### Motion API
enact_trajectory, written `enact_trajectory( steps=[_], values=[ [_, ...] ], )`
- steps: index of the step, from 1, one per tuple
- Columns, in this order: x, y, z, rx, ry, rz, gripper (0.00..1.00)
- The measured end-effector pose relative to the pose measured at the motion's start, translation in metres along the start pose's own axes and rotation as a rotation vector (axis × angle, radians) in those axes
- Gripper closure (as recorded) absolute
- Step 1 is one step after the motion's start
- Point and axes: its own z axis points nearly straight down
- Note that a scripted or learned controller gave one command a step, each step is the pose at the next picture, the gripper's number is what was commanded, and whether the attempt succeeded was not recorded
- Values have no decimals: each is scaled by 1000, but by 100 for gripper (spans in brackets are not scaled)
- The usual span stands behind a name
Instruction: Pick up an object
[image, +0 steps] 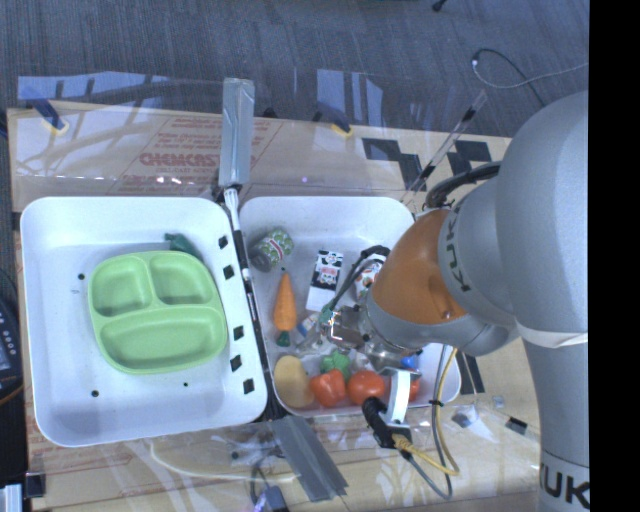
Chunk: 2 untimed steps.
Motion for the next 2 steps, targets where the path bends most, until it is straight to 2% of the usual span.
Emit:
enact_trajectory(
  steps=[1,2],
  values=[
    [0,1,-10,0,0,-5,100],
    [9,15,-155,-7,-2,108,100]
  ],
)
